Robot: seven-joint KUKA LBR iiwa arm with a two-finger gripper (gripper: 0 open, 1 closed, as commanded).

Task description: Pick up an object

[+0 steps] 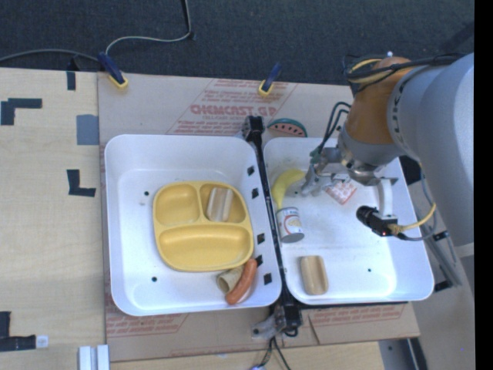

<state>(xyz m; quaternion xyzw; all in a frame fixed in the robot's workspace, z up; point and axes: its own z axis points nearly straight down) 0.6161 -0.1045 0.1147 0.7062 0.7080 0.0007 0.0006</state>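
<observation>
Right at the near edge of the right bin [416, 280], one bun-like tan piece [313, 274] lies flat, and across the divider in the left bin [123, 230] one sausage [243, 281] leans against a pale scrap by the one yellow divided plate [203, 227]. That plate carries one small tan piece [219, 203] in its upper right compartment. Two bins, side by side. Moving back in the right bin: one small can [290, 225] lies close to the divider, and just behind it one yellow rounded thing [286, 183], maybe a lemon or banana, hard to say. The gripper [327, 177] sits low beside that yellow thing, over a pinkish packet [342, 192]; I cannot tell if it is clamped or loose. Farthest back, two yellow clamps pin the cardboard.
</observation>
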